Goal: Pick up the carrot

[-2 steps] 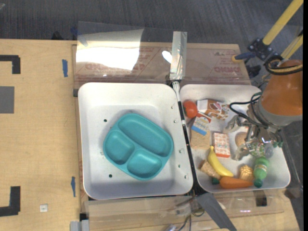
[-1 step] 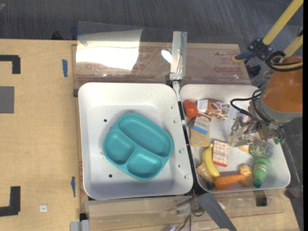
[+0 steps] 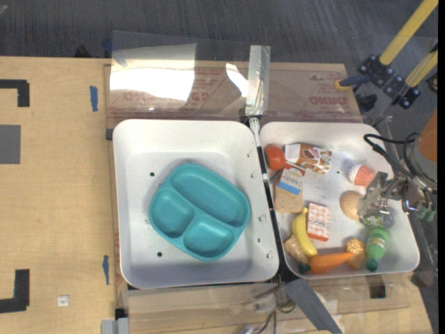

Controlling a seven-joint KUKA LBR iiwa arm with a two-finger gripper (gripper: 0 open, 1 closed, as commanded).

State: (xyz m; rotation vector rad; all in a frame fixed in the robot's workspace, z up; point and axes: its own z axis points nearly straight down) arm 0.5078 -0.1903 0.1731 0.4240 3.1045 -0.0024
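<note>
The carrot (image 3: pixel 332 260) is orange and lies flat near the front wall of the right bin (image 3: pixel 402 264), between a banana (image 3: pixel 300 232) and a green bottle (image 3: pixel 375 246). My gripper (image 3: pixel 376 209) hangs over the right side of that bin, above and to the right of the carrot, clearly apart from it. A small yellow corn piece (image 3: pixel 354 245) sits just behind the carrot's right end.
The right bin is crowded: a red tomato (image 3: pixel 275 157), a snack box (image 3: pixel 313 157), a cracker (image 3: pixel 288 200), a small carton (image 3: pixel 318 222), a tan round item (image 3: pixel 351 204), a red-white can (image 3: pixel 359 174). The left bin (image 3: pixel 132 152) holds a teal divided plate (image 3: pixel 200 211).
</note>
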